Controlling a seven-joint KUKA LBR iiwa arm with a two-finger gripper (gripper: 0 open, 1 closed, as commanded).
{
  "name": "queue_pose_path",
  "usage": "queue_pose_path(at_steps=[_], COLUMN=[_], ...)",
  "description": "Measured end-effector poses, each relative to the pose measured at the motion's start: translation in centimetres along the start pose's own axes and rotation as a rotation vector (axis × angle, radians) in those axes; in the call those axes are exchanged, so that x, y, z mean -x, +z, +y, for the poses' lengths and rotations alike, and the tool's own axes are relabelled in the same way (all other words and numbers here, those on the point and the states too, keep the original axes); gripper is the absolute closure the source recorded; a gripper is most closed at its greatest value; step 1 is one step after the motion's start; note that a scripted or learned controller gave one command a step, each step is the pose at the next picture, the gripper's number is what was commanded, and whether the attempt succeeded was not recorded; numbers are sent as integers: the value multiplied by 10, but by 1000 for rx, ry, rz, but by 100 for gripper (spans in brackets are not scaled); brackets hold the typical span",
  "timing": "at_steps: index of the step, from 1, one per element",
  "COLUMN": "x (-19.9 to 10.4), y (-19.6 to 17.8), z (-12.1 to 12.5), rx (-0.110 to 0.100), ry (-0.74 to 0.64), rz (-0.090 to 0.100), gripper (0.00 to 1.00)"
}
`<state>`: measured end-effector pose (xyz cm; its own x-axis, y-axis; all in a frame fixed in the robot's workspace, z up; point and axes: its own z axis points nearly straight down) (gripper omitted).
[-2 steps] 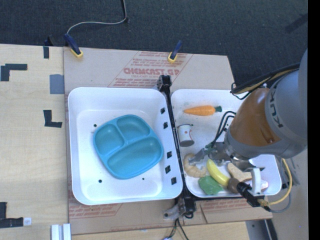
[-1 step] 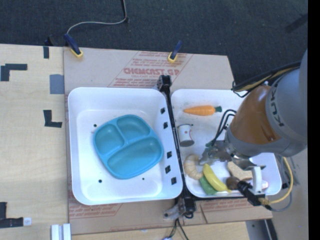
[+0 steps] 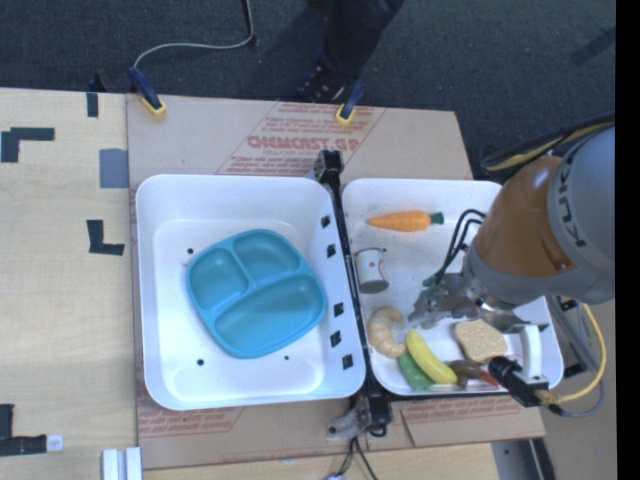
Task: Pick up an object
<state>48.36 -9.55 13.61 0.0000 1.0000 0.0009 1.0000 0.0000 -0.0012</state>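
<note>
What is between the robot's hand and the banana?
Nothing visible. The gripper hangs in the right bin, just above the banana. Bare white floor lies between them. The croissant sits left of that path, the bread right.

red print on the cardboard sheet (image 3: pixel 300 148) under the bins, looks like "CHEMCAST G.P." upside-ish along the top edge, smaller lines under it too blurry to read, partial "KU" lettering on the arm (image 3: pixel 590 208)
</note>
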Motion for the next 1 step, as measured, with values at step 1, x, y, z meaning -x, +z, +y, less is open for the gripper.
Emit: queue_pose_path(at_steps=[1], x=[0], y=[0], z=[0], rx=[0], ry=[0], rz=[0], gripper=[0])
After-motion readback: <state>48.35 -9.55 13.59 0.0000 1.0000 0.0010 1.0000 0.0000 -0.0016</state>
